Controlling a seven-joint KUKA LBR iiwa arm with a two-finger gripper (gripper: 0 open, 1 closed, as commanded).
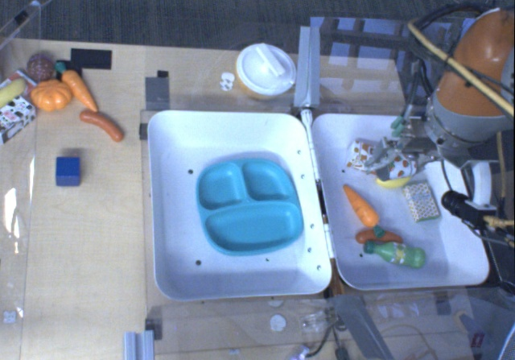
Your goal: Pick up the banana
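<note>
The banana (393, 182) shows as a short yellow curve in the upper middle of the right bin (467, 270), mostly hidden by the gripper. My gripper (397, 162) hangs directly over it, low in the bin, with the grey arm and its orange band rising to the right. Whether it touches the banana is not visible.
In the right bin lie a patterned packet (361, 155), a carrot (360, 205), a grey textured block (421, 202), a green bottle (396, 254) and a small red item (376, 235). The left bin (173, 262) holds a blue divided plate (249, 205). A white bowl (265, 68) and toy foods sit on the bench.
</note>
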